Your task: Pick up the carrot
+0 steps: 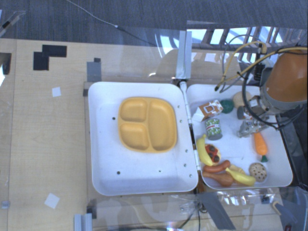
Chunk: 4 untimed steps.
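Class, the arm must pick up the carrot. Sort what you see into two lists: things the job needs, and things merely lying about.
Needed for the job:
carrot
gripper
right bin, where the carrot lies

Lying about:
yellow divided plate in the left bin
small can
two bananas
sausage
cookie

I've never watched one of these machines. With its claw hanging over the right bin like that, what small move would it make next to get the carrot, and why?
Probably a short shift toward the near edge of the bin, then straight down. The gripper sits just beside the top end of the carrot, not over its middle. The carrot lies apart from the cookie and the can, so there is room to descend.
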Each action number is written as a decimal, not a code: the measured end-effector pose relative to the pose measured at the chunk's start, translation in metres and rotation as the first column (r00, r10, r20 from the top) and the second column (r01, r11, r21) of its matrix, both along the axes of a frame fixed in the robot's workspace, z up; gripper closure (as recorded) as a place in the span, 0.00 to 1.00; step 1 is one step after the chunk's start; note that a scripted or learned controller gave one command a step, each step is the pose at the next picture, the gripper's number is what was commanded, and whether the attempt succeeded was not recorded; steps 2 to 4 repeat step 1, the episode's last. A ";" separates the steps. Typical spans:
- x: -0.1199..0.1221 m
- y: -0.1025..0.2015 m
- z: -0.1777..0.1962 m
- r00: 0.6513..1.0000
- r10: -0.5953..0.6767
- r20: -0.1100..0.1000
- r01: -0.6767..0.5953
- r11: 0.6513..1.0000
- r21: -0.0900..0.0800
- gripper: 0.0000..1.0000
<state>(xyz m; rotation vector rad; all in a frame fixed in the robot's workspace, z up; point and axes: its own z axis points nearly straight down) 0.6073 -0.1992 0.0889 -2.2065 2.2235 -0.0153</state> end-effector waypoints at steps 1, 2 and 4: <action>-0.021 0.020 0.083 0.870 0.493 -0.003 -0.493 0.870 -0.004 1.00; -0.021 0.020 0.083 0.870 0.493 -0.003 -0.493 0.870 -0.004 1.00; -0.021 0.020 0.083 0.870 0.493 -0.003 -0.493 0.870 -0.004 1.00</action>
